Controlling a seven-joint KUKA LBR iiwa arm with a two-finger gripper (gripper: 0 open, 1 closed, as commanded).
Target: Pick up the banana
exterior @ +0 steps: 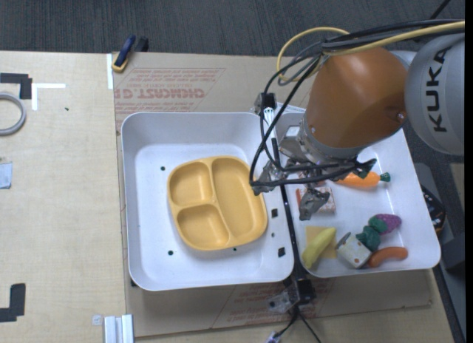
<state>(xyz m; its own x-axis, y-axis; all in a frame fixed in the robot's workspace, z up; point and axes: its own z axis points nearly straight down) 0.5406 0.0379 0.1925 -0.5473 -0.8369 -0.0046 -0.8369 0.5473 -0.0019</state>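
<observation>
Arm (355,97) reaches in from the right, its orange band bulking over the far half of the right bin (414,179). Left bin (140,186) holds a yellow divided plate (214,202), three compartments, nothing in them. Right bin holds the toy food: banana (319,245) lies at the near left corner, close against the wall shared with the left bin, tip pointing toward the near edge. Just right of it a small white-and-grey toy (355,251), then a purple-and-green piece (380,227) and an orange piece (389,255) along the near rim. A carrot (360,180) lies further back, partly under the arm. Gripper (314,199) hangs below the wrist, above and just beyond the banana, apart from it; nothing seen between the fingers, but whether they are spread or pressed together I cannot tell, dark metal against a dark patterned item beneath. Judged step: approach, banana not yet grasped. Next move likely calls for shifting toward the near edge, lining up across the banana's narrow width, and descending without striking the bin wall or the neighbouring toy. Hidden: far part of the right bin under the arm; cables (281,112) cross the bin divide.
</observation>
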